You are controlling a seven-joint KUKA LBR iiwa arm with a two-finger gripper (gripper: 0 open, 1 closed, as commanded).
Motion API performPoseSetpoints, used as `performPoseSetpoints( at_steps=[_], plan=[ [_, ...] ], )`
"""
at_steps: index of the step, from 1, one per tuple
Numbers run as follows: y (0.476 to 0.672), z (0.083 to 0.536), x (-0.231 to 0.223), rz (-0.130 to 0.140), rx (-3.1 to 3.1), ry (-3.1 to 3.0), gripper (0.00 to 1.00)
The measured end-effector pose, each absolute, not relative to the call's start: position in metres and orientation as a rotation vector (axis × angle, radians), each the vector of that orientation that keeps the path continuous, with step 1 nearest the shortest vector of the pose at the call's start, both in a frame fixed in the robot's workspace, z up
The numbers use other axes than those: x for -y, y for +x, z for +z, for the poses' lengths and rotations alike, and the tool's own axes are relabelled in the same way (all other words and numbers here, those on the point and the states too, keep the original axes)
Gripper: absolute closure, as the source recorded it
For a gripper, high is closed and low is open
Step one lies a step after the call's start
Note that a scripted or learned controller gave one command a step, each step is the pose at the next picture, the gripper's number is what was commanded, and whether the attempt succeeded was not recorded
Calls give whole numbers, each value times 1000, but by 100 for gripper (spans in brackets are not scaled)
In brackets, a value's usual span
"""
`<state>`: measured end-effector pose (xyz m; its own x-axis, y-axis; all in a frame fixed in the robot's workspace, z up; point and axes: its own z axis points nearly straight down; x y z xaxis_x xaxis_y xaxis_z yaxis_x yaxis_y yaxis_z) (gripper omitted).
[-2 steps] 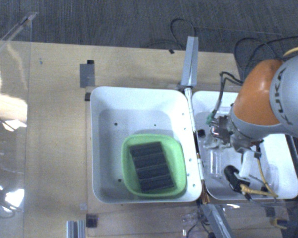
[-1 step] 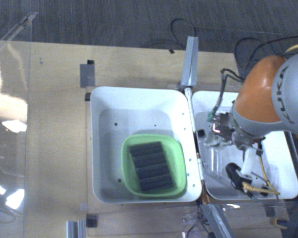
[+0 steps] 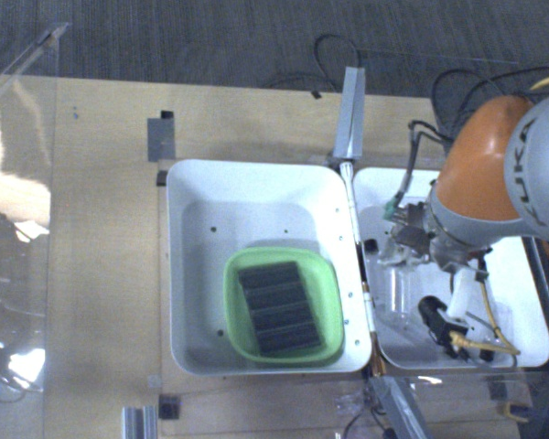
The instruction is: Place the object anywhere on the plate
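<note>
A green plate (image 3: 327, 286) with rounded corners lies in the front half of the left bin (image 3: 192, 245). A dark ridged rectangular object (image 3: 276, 309) rests flat on it, reaching from the plate's back left to its front right. My gripper (image 3: 399, 262) hangs over the left part of the right bin (image 3: 531, 337), apart from the plate and the object. The orange and grey wrist above hides much of it.
A small dark thing (image 3: 370, 244) lies in the right bin close to the wall between the bins. A grey metal post (image 3: 349, 117) stands behind the bins at their junction. The wooden bench (image 3: 91, 273) stretches out to the left.
</note>
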<state>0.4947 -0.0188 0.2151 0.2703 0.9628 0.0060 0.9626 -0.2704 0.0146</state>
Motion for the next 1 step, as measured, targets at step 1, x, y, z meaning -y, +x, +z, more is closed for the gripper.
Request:
performPoseSetpoints(
  at_steps=[1],
  plan=[
    [505,184,4,4,-2116,2320,100]
  ],
)
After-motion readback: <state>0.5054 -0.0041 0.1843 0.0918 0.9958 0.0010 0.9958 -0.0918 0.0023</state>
